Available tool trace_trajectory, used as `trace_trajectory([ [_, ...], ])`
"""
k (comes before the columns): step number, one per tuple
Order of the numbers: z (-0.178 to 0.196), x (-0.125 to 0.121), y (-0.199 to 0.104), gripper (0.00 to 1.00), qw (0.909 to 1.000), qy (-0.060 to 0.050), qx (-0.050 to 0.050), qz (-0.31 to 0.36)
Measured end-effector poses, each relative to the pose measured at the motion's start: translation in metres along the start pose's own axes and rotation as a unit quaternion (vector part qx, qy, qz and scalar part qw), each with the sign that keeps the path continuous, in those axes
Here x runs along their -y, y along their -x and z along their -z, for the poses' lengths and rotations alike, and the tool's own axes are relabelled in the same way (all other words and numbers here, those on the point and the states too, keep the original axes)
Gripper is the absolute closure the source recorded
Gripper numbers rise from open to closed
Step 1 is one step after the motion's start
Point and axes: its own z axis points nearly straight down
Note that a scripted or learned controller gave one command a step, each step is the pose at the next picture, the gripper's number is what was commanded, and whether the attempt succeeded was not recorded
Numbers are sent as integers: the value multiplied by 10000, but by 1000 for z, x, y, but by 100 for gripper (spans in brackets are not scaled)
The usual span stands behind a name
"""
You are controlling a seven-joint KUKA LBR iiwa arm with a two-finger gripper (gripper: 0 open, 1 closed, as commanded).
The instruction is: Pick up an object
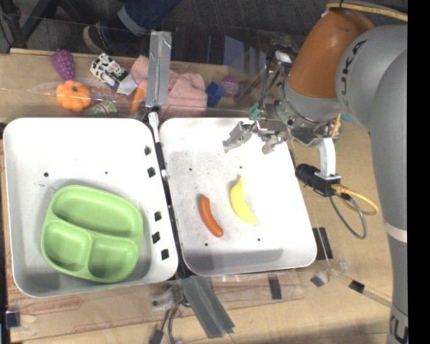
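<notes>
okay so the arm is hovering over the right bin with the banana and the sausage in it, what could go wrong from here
1. The yellow toy banana and orange-red toy sausage lie close together in the right white bin; closing on one may nudge the other.
2. The open pincer sits near the bin's far edge, away from both toys, so a straight descent would likely grab nothing.
3. Both toys are low and rounded, so they could slip out.
</notes>
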Motion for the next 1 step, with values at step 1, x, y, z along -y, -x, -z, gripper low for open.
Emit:
trace_trajectory([
  [1,-83,45,-3,0,10000,3,-1,46],
])
